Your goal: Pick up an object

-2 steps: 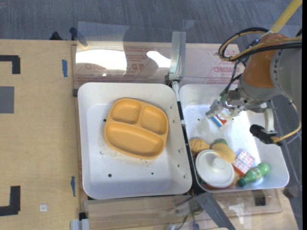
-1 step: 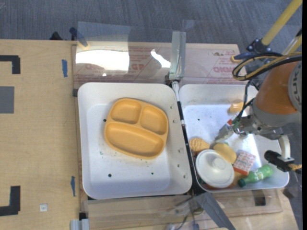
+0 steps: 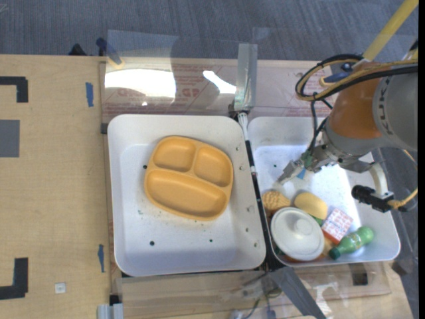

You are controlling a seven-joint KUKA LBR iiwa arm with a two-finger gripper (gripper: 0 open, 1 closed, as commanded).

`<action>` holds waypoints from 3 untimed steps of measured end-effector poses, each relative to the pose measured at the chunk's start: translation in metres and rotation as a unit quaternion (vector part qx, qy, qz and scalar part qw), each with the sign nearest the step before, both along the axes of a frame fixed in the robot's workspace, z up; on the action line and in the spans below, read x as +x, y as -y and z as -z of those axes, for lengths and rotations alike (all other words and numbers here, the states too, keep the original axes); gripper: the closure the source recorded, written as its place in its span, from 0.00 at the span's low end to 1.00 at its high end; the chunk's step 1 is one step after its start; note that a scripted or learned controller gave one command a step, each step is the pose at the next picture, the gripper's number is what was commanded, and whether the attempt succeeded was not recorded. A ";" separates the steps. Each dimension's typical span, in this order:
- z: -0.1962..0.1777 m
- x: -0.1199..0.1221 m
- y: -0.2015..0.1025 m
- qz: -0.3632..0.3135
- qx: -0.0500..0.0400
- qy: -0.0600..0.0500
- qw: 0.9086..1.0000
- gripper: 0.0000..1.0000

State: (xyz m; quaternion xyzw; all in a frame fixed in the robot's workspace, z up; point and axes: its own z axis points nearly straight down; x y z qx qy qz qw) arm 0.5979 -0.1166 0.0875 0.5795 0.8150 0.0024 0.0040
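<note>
Gripper hovering over the right bin, right-centre of frame, fingers spread apart, nothing between them. Toys are sitting lower right in that bin: white bowl, yellow lemon just above it, bread roll at its upper left, red-and-white box, green bottle. Orange divided plate is lying in the left bin.

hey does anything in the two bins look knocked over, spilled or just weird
Nothing spilled or broken. The green bottle lies on its side in the right bin, crowded into the near corner with a white bowl, a yellow lemon-like piece and a red-and-white packet. The orange divided plate sits slightly askew in the left bin.
</note>
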 end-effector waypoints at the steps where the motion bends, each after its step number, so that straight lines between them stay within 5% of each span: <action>1: 0.001 0.065 -0.009 0.039 0.000 -0.003 0.999 0.00; 2: -0.011 0.067 -0.010 0.037 0.000 0.000 0.999 1.00; 3: -0.088 0.001 -0.019 0.157 0.001 -0.004 0.988 1.00</action>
